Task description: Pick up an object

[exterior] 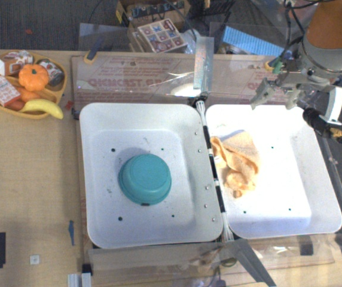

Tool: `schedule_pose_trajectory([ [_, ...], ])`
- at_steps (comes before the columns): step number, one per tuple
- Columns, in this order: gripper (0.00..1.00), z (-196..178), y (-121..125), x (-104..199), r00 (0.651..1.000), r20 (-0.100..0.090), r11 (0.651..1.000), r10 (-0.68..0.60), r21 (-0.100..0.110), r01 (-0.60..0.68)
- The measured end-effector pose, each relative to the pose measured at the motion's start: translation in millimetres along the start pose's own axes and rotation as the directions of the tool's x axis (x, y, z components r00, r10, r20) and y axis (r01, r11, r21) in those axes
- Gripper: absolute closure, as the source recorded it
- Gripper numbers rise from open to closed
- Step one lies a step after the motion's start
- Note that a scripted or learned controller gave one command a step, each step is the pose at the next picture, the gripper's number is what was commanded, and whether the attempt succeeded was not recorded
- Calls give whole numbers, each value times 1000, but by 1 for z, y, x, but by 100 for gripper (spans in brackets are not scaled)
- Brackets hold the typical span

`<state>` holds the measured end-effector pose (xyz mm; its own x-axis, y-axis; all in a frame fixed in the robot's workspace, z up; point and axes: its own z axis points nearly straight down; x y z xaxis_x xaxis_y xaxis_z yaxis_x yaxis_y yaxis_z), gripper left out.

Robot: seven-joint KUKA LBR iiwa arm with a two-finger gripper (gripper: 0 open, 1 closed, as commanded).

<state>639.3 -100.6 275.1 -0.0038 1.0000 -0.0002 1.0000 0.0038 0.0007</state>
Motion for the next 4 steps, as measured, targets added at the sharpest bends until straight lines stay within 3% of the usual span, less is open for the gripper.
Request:
schedule_pose_trajectory([
  [1,0,102,-42,-14,997,0,997,-75,-1,75],
  [2,0,184,-44,-30,988,2,987,-157,-12,157],
  [3,0,183,-84,1,908,8,908,-418,-13,418],
  [4,0,182,-65,-9,997,1,997,-71,-5,71],
])
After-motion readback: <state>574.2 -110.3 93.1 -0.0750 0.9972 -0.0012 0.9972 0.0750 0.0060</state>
